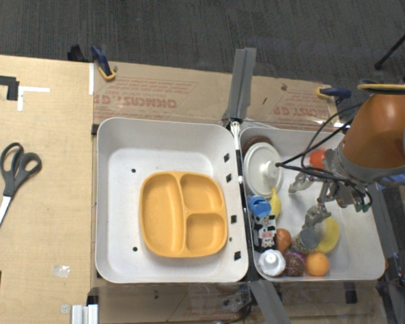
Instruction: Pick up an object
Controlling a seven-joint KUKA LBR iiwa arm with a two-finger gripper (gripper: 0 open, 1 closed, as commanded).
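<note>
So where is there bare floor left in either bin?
Left bin: a bare white margin all around the yellow divided plate. Right bin: crowded along its left wall and near edge; bare floor at its right side, beyond the hand.

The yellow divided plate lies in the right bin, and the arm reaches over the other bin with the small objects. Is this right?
Not quite. The camera view shows the plate in the left bin, not the right one. The arm reaches over the right bin, which holds the small objects.
</note>
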